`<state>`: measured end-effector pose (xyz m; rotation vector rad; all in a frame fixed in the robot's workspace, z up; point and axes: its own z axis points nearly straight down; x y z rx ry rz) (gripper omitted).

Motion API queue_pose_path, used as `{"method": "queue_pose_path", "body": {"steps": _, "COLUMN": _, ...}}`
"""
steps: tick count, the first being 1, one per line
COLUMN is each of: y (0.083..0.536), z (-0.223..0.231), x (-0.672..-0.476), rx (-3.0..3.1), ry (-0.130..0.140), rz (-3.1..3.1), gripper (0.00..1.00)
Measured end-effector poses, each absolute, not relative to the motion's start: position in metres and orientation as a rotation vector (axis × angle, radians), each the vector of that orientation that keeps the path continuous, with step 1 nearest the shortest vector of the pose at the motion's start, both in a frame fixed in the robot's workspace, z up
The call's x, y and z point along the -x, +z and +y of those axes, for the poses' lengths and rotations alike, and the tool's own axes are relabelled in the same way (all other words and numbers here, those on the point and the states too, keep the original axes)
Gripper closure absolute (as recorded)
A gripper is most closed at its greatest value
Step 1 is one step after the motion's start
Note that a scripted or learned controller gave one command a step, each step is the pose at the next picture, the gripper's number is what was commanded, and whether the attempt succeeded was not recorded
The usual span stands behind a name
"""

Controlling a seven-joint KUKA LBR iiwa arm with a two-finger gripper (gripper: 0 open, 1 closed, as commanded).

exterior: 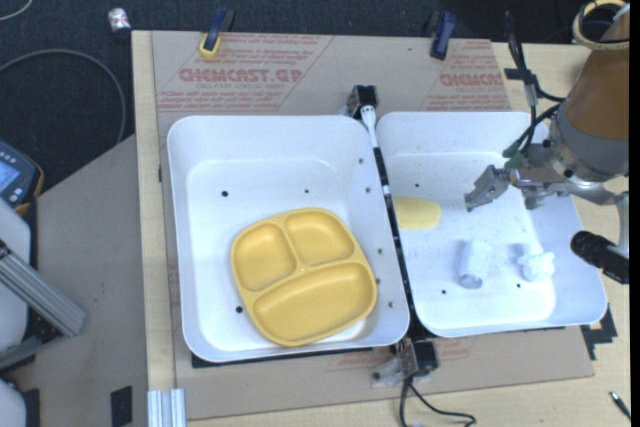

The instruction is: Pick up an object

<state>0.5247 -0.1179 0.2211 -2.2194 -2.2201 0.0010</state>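
Yellow divided plate [303, 275] is lying nearest the camera, resting in the left bin [200, 165]. Across the divider, the right bin [440, 140] is holding three loose items: a flat yellow piece [417, 213] against the left wall, a white cylinder [473, 261] and a small white object [534, 263] near the front. Gripper [505, 185] is hanging over the middle of the right bin, its fingers [484, 191] standing apart with nothing between them. Judged nearest target is the white cylinder, lying toward the camera and slightly left of the gripper, near it but not touching, long axis running roughly front to back.
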Motion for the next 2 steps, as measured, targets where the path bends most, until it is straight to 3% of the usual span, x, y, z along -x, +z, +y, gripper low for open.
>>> {"method": "queue_pose_path", "body": {"steps": 1, "y": 0.39, "z": -0.085, "x": -0.52, "rx": 2.227, "ry": -0.022, "rz": -2.239, "gripper": 0.0}}
{"method": "queue_pose_path", "body": {"steps": 2, "y": 0.505, "z": -0.03, "x": -0.496, "rx": 2.221, "ry": -0.021, "rz": -2.239, "gripper": 0.0}}
